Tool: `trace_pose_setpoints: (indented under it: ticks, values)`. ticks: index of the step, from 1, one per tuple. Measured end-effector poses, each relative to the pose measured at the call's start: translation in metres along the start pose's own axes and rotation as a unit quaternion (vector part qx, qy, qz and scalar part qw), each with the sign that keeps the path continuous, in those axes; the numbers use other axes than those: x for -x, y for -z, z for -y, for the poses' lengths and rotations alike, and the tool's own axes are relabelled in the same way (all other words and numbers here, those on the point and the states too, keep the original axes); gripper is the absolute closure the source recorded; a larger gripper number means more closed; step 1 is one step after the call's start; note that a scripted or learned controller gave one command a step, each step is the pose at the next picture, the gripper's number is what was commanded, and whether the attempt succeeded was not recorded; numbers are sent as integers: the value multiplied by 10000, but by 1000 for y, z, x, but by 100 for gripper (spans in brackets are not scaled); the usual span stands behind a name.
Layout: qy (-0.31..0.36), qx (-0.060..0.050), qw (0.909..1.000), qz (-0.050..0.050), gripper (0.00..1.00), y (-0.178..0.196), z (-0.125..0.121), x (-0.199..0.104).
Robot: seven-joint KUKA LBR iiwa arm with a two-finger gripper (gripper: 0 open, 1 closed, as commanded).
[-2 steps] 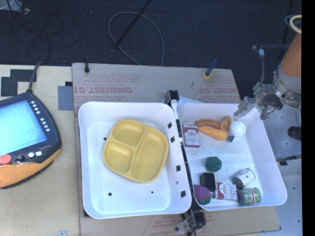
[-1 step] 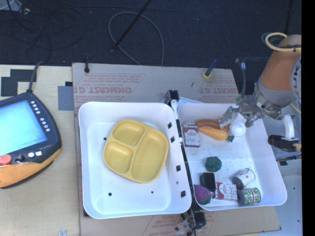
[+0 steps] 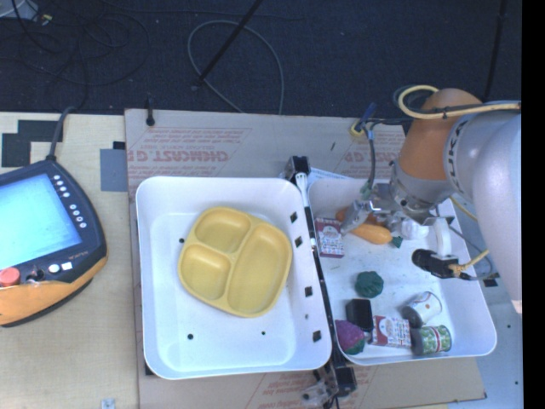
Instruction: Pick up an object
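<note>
Left bin point(image 3: 162, 331): centre frame; we see a yellow divided tray point(image 3: 236, 260) in it.
Right bin point(image 3: 477, 335): lower right; holds a small carton point(image 3: 329, 237), green lump point(image 3: 369, 284), purple piece point(image 3: 350, 337), cans point(image 3: 430, 339).
Orange object point(image 3: 372, 233): right bin's upper part; we judge it light, smooth; grasp across its narrow middle.
Tool point(image 3: 375, 214): just above the orange object; we cannot tell its state.
</note>
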State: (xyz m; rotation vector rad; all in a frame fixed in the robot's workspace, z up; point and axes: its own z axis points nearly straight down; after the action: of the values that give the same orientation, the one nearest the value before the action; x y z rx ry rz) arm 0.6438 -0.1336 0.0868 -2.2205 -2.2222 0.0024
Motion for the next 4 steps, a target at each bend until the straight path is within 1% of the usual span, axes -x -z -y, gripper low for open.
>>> trace_pose_setpoints:
  ticks: [1, 2, 3, 4]
  values:
    - [-9, -12, 10000, -8, 0, 8, 41, 62]
    - [-12, -62, 10000, -17, 0, 20, 2, 18]
    - [-4, -10, 10000, 7, 0, 0, 0, -33]
    - [-10, -17, 10000, -7, 0, 26, 54, 0]
